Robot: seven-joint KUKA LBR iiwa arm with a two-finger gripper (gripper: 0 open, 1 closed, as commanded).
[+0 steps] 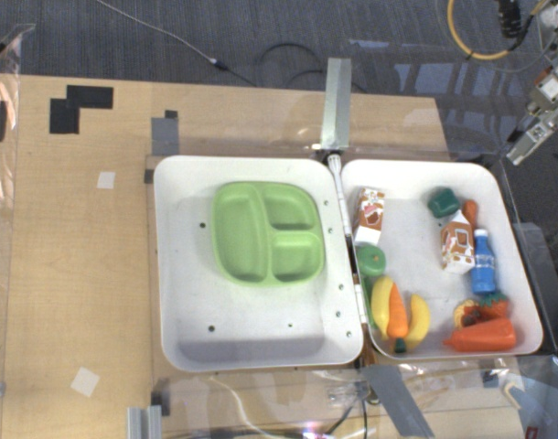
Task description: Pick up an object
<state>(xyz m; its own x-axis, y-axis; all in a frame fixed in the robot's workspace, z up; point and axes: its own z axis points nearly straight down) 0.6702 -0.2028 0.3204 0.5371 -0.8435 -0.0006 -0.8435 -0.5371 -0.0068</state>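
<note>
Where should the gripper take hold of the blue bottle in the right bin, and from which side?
Probably across the middle of the blue bottle, coming straight down. It lies flat with its white cap toward the bin's far wall, so its narrow sides face left and right. The carton crowds its left side, leaving little finger room there.

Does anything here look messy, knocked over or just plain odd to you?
Nothing looks broken or spilled. The toy food is simply piled loosely in the right bin, with the milk cartons lying flat, while the green divided plate sits slightly askew in the left bin.
</note>
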